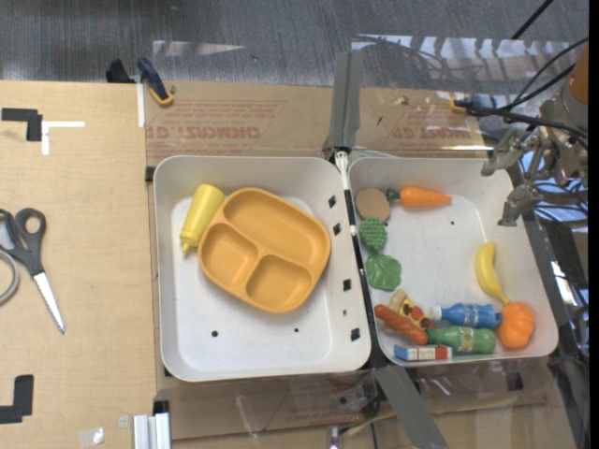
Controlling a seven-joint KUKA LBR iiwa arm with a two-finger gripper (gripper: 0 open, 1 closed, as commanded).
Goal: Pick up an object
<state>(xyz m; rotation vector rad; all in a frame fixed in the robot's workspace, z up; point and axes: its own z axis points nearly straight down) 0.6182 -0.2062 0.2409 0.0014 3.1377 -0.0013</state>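
The right bin (440, 171) holds a carrot (423, 196), a brown round piece (372, 204), two green leafy pieces (379, 255), a banana (486, 269), an orange pumpkin (516, 324), a blue bottle (470, 315), a green bottle (465, 340), a hot dog (401, 322) and a small white box (421, 353). My gripper (503, 187) hangs over the bin's far right corner, above and to the right of the banana. Its fingers are open, with nothing between them.
The left bin (187, 344) holds a yellow divided plate (262, 248) and a yellow bottle (200, 216). Scissors (33, 260) lie on the wooden bench at the left. A blue clamp (154, 80) sits behind the bins. Cables run at the top right.
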